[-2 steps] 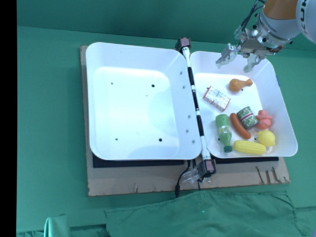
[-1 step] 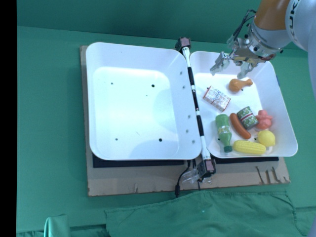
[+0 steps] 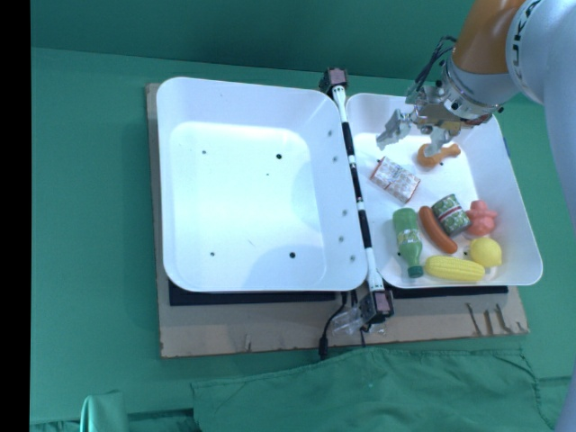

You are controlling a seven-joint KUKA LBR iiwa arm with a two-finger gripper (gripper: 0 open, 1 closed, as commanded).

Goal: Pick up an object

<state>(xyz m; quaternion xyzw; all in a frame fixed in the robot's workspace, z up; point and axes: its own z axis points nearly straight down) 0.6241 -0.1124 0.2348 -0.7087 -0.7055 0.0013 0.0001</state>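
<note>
Camera view: gripper (image 3: pixel 417 135) hangs over right bin (image 3: pixel 515 174) at 12 o'clock, fingers spread, nothing btwn them. Orange toy (image 3: pixel 436 155) lies just below one finger. Other items clustered twd 6 o'clock: corn (image 3: pixel 454 268), green bottle (image 3: pixel 408 239).

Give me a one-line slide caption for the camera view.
Gripper open above orange toy in right bin; left bin beside it.

Bright even overhead light, strong glare washing out the floor of the left bin (image 3: pixel 243 196), soft faint shadows along bin walls, green cloth (image 3: pixel 90 241) evenly lit, overall focus slightly soft, small objects lacking fine detail
</note>
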